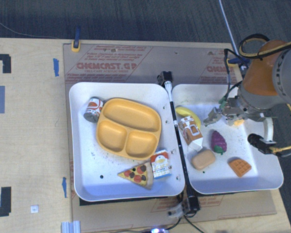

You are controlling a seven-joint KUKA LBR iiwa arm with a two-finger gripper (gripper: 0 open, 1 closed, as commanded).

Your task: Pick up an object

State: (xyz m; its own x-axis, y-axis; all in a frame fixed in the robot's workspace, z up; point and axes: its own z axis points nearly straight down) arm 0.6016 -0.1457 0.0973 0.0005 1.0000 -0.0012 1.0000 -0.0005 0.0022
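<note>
Open floor rt bin (262, 176) far side, banana (188, 113), carton (191, 131) crowd left wall

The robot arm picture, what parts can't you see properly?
- Gripper, camera view: too small and dark to tell whether its fingers are open or shut.
- Banana: its lower end is hidden behind the small carton.
- Can: partly covered by the yellow divided plate; its label is too small to read.
- Arm: cut off by the right edge.
</note>
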